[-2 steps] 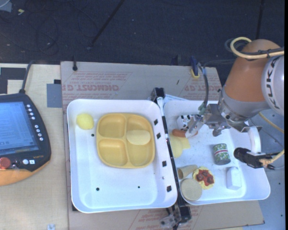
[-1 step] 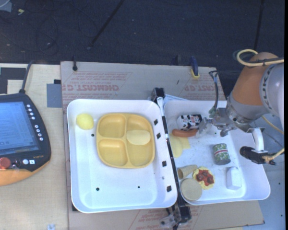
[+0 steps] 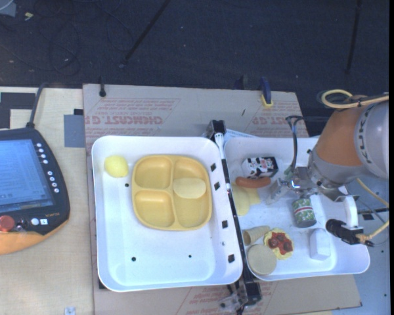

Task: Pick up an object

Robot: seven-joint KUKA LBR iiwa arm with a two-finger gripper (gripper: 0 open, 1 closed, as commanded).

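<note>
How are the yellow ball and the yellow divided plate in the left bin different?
The yellow ball is small and round; the divided plate is far bigger, flat and split into compartments. The ball lies bare on the bin floor near the upper left corner; the plate sits mid-bin and holds a pale oval piece. Both are yellow.

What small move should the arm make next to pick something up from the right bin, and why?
Probably lower straight down a little. The gripper hangs in the right white bin just beside the reddish-brown sausage-shaped toy, with the small green-labelled can close by on its other side. Nothing is seen between its fingers, so a short descent toward the sausage seems the likeliest step.
</note>
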